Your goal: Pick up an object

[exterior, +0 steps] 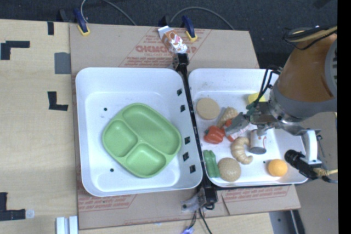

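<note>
The right bin [219, 76] holds several toy foods. Among them are a round tan bun [207, 108], a red pepper [215, 134], a small beige piece [228, 115] and a croissant [241, 149]. A green pod [210, 163], a brown potato [229, 169], an orange [277, 167] and a yellow item [255, 98] partly under the arm lie there too. My gripper [247, 132] hangs low over the bin's middle, just above the croissant. Its fingers [236, 123] look spread, open, with nothing between them.
The left bin [90, 82] holds a green divided plate [141, 140]. The arm's orange band [307, 71] covers the right bin's far right side. A black and white fitting [304, 157] sits near the orange. A divider wall [189, 118] separates the bins.
</note>
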`<state>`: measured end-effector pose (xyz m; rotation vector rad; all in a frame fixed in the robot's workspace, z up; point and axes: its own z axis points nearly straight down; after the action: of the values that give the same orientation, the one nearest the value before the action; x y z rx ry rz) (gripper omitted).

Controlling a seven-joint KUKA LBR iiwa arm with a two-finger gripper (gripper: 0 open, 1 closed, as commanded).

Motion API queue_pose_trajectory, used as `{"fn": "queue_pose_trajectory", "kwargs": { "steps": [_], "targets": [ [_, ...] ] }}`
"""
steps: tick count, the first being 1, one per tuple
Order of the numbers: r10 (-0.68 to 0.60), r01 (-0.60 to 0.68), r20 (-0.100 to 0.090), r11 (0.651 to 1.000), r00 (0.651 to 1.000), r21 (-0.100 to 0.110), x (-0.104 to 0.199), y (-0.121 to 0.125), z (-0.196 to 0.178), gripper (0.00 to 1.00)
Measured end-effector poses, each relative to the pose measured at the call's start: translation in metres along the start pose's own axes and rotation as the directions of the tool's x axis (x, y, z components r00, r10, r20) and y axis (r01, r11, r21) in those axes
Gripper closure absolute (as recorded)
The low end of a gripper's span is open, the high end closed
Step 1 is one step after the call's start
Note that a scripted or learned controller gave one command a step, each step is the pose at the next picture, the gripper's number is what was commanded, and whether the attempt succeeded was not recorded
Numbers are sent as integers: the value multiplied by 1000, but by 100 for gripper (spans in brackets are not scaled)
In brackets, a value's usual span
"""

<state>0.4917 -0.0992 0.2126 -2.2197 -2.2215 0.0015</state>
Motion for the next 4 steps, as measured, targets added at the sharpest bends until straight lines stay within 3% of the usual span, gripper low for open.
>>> {"fn": "queue_pose_trajectory", "kwargs": {
  "steps": [1,2,3,4],
  "targets": [
    [0,0,-1,1000,1000,0,-4,38,105,0],
    [0,0,0,1000,1000,-2,2,72,127,0],
    [-1,1,1,1000,1000,-5,3,133,127,0],
    [-2,2,3,1000,1000,-3,3,132,117,100]
  ]
}}
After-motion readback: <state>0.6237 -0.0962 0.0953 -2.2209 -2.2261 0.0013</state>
